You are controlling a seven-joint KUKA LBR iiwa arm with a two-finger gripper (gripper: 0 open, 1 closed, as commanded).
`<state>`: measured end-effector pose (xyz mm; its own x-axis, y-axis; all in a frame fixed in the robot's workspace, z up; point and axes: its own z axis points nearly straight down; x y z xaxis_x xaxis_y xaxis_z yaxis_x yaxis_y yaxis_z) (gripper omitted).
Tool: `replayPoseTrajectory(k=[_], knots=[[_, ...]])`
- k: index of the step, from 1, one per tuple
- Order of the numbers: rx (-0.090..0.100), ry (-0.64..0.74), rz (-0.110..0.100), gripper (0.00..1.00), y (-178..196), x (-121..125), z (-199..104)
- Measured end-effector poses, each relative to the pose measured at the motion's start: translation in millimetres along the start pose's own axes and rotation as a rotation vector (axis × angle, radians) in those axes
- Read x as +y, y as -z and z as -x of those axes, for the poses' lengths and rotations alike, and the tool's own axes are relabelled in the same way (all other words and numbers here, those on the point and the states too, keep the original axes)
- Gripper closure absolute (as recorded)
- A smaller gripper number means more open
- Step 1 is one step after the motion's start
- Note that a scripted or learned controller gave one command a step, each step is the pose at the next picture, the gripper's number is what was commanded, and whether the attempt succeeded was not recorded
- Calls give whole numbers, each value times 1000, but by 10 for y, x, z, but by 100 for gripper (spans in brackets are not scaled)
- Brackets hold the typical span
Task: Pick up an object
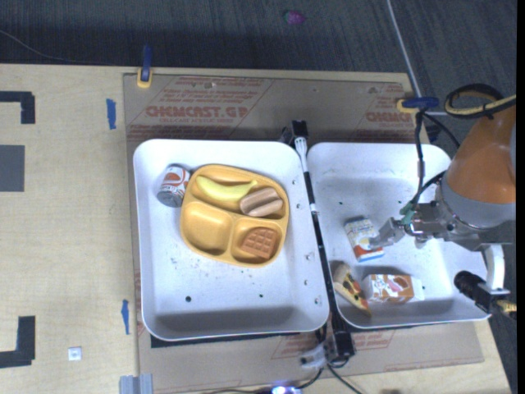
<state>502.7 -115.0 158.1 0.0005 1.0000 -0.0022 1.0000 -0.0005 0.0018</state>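
Note:
In the right bin (369, 167), a small white carton (361, 238) with red and blue print lies near the middle. My gripper (392, 231) hangs low just to the right of this carton, close to its edge or touching it; the grey wrist and orange band (484, 171) rise behind it. Toward the front of the bin lies an orange-and-white snack packet (390, 287). A small yellow, red and black item (348, 286) sits at the front left by the bin wall.
The left bin (164, 286) holds a yellow divided tray (205, 224) with a toy banana (220, 189), a hot dog (262, 203) and a waffle (259, 241). A small can (172, 185) lies beside the tray at the back left. Cables run along the divider between the bins.

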Motion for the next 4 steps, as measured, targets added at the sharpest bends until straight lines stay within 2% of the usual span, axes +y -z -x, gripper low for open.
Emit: replayPoseTrajectory(k=[1, 2, 3, 4], knots=[[2, 0, -1, 0, -633, -203, -91], [1, 0, 1, 100, -536, -198, -90], [3, 2, 0, 100, 268, -227, -712], [2, 2, -1, 0, 268, -228, -710]])
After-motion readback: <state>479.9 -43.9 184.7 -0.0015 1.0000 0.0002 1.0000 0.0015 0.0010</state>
